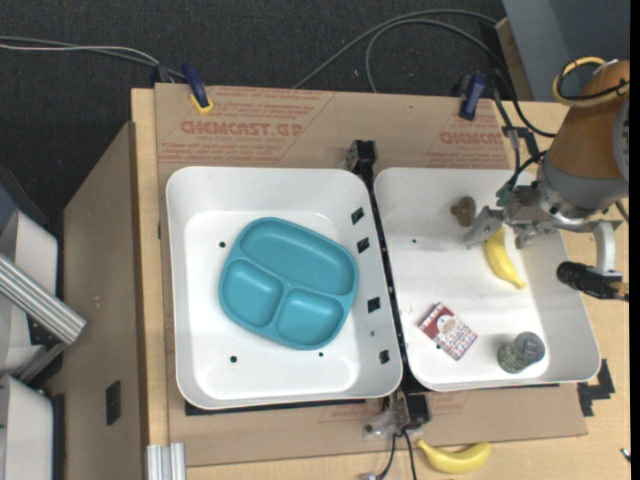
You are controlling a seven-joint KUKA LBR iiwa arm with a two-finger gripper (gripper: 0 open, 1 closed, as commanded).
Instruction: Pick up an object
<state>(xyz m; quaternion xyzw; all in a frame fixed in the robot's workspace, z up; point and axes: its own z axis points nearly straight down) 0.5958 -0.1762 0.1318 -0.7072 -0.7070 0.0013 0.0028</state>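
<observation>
A yellow banana (505,262) is seen near the right bin's (430,372) far edge, slanting toward its right edge. The gripper (503,230) is spread open, empty, straddling its upper end.

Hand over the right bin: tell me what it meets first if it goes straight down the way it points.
Most likely the banana: the hand hangs right above its upper end. Height is hard to judge from this slanted view, so it could land on the right bin floor beside it.
</observation>
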